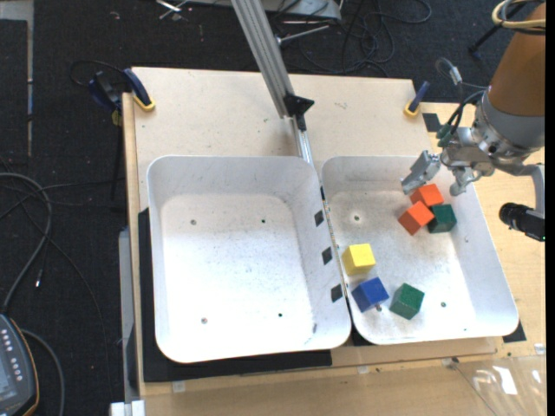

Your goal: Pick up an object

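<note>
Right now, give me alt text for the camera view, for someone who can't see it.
A grey robot arm's open gripper hovers over two orange cubes and a dark green cube in the right white bin, holding nothing. Nearer the front lie a yellow cube, a blue cube and a green cube.

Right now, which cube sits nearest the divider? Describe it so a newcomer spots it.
Look in the right bin, along the edge it shares with the left bin. The yellow cube lies there, above the blue cube. It is the only yellow one.
</note>
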`<action>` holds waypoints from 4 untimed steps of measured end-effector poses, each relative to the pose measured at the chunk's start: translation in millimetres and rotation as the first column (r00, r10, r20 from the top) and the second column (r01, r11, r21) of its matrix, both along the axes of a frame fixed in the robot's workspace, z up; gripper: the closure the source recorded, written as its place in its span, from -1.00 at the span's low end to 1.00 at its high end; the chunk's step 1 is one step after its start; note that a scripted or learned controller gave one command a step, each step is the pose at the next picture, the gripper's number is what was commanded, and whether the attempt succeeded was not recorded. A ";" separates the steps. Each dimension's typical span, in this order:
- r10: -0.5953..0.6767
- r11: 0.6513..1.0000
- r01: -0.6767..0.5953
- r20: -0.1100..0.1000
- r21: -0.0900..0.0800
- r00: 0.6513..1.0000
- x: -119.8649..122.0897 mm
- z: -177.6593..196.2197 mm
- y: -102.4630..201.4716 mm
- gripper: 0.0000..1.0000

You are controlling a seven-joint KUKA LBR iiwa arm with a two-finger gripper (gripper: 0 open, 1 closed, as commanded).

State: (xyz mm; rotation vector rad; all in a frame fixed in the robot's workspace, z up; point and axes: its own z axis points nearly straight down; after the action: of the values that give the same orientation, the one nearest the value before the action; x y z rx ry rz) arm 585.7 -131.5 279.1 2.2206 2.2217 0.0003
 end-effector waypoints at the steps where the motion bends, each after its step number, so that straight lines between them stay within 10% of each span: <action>1: -0.002 1.000 0.002 -0.004 -0.001 1.000 9.9 -145.2 -26.0 -1.00; 2: 0.003 1.000 -0.003 0.001 0.001 1.000 45.1 -172.5 -73.8 -1.00; 4: 0.003 1.000 -0.003 -0.001 0.000 1.000 20.5 -183.3 -0.9 -1.00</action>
State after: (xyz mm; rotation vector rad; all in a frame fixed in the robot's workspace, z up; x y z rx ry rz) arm 606.1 -132.4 95.8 2.2179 2.2256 -0.0013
